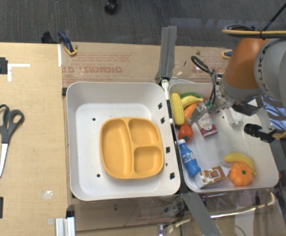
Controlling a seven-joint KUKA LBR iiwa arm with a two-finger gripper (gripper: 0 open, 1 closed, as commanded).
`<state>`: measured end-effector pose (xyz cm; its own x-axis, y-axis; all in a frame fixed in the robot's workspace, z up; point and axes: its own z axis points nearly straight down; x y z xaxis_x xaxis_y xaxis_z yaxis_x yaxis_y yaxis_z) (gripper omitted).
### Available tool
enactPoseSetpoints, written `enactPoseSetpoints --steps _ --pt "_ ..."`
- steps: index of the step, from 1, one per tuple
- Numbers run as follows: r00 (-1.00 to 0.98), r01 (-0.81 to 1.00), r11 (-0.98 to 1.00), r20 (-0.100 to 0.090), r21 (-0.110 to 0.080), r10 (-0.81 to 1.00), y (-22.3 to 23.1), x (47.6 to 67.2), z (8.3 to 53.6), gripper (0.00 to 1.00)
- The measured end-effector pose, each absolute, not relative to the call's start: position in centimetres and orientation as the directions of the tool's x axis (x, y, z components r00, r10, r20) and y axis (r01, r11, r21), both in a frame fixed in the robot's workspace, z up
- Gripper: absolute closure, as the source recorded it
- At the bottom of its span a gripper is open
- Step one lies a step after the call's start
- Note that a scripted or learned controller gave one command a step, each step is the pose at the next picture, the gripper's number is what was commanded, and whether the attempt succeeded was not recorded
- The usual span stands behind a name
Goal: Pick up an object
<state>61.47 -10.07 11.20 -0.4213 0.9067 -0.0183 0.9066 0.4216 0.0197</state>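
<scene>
- Because our pincer point(200, 113) hangs low over the far left part of the right bin point(261, 146), the thing nearest to it matters most: the small red and white carton point(207, 126) lies just near of it, maybe touching.
- The carton's long side runs far to near, a bit slanted to the right.
- We cannot tell if our pincer is spread or pressed together, for wires and the wrist hide it.
- Just left of our pincer lie the yellow corn point(177, 108), a green and yellow pepper-like thing point(191, 100) and a red veggie point(185, 131). They crowd that corner, so we think there is little room on the left.
- Nearer to us lie the blue bottle point(188, 157), a brown box point(213, 175), the banana point(239, 158) and the little pumpkin point(241, 174), well apart from our pincer.
- The left bin point(79, 146) holds an orange tray point(131, 147).
- On the surface point(30, 132) at the far left lie scissors point(6, 127), well away.
</scene>
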Motion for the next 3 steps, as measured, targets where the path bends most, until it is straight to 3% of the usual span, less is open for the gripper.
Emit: enactPoseSetpoints --steps 1,2,3 --pt "-0.314 0.949 0.314 -0.001 -0.001 0.949 -10.9 59.1 9.2 0.0" --pt "-0.317 0.949 0.317 -0.003 -0.002 0.949 -11.0 59.1 10.1 1.0" --pt "-0.199 0.98 0.199 -0.002 0.0 0.98 -3.7 64.6 21.8 1.0"
